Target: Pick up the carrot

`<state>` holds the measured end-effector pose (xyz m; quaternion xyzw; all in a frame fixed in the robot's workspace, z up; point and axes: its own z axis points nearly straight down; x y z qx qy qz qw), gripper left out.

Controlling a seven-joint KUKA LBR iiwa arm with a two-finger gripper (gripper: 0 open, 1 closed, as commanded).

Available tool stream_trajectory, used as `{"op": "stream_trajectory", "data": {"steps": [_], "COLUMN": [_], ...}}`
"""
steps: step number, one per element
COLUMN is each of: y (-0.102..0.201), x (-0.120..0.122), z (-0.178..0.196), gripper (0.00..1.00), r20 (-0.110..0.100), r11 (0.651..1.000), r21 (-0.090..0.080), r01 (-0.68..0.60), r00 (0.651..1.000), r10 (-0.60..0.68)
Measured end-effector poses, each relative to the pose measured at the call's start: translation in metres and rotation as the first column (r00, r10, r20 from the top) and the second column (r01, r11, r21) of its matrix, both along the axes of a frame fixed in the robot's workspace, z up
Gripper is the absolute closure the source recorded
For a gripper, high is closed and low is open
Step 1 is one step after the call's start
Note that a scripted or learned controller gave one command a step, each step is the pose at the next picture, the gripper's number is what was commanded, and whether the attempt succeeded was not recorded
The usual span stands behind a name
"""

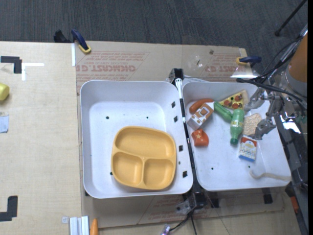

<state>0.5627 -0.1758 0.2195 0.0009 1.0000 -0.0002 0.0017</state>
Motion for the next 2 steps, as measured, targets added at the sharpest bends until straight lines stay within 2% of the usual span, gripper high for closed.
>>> {"op": "stream_trajectory", "data": {"steps": [1,2], "y": [0.063,0.162], "x": [-0.014,-0.058], "z": [-0.127,-0.028], "gripper": [0.0,0.0], "r20": [0.001,0.0], "r11": [0.997,0.992], "r21": [0.0,0.001], "r01": [-0.08,-0.126], "r00": [0.997,0.992], "r10": [0.08,0.126]}}
